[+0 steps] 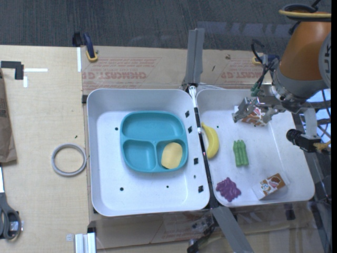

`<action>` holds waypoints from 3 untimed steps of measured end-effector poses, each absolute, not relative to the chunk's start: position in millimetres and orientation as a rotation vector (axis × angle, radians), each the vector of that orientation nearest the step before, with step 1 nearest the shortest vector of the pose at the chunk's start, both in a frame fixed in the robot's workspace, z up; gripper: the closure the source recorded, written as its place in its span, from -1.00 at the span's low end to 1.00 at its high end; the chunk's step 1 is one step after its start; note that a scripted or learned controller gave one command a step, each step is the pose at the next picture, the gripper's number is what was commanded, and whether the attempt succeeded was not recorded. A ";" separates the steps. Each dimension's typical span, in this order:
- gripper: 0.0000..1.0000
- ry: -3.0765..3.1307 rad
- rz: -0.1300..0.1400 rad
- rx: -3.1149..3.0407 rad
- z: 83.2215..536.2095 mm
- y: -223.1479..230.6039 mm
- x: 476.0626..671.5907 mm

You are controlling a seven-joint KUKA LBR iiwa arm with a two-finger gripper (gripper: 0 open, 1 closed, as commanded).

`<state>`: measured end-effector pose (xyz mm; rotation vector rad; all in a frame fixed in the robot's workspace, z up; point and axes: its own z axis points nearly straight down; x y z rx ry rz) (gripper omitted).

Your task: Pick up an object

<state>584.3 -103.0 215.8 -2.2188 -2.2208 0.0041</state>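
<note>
My gripper (248, 109) hangs over the far part of the right bin (297, 162), at the end of the grey arm with its orange band. Right beside it, partly hidden under the wrist, is a small red and white item (258, 117); whether it is held or resting in the bin is unclear. Also in the right bin are a yellow banana (211, 140) by the left wall, a green vegetable piece (240, 153) in the middle, a purple grape bunch (228, 188) at the front and a small printed carton (272, 185) at the front right.
The left bin (105, 183) holds a teal divided plate (147, 136) with a yellow round piece (171, 155) in its near right section. On the bench to the left lie a grey ring (68, 159) and scissors (9, 221).
</note>
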 end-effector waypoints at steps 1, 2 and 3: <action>-1.00 -2.172 0.004 -2.266 140.9 -117.4 522.6; -1.00 -1.993 0.004 -2.424 90.6 -91.8 532.3; 1.00 -1.985 0.007 -2.428 99.0 -93.6 531.7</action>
